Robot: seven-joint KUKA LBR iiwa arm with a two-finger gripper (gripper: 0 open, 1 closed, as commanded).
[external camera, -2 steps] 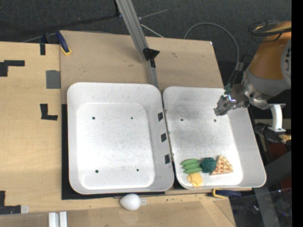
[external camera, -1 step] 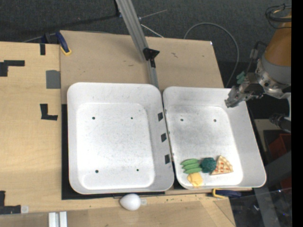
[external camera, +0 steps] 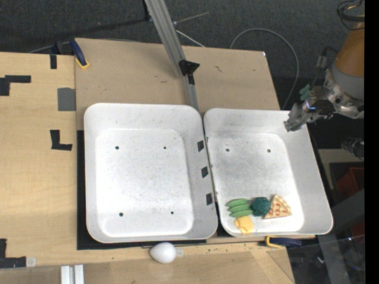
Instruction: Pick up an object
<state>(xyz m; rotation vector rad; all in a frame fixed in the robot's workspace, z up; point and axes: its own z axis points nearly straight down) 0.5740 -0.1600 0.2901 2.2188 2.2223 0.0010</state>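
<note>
the claw (external camera: 294, 123) hangs at the far right corner of the right bin (external camera: 308, 158), right over its rim, at the end of the one grey arm (external camera: 346, 70) with its orange band. from where i stand the tip is a small dark lump against the white edge, and i cannot tell whether it is released or clenched. nothing shows in it and it sits well apart from the things in the bin.

out from there, two white bins lie side by side on the bench (external camera: 35, 158). the left bin (external camera: 142, 114) has only small dark dots on its floor. the right bin has four small things bunched at its near edge, all touching or just beside each other: one green piece (external camera: 238, 206) like a pea pod, one dark green clump (external camera: 260, 205) like broccoli just right of it, one pizza slice (external camera: 278, 208) at the right end, and one yellow piece (external camera: 244, 223) just below the green one. any of them could be the thing to pick up, and all rest on the bin floor.

outside the bins, one white egg (external camera: 163, 252) lies on the bench by the left bin's near edge. one grey metal bar (external camera: 169, 34) slants in from the top toward the gap between the bins.
</note>
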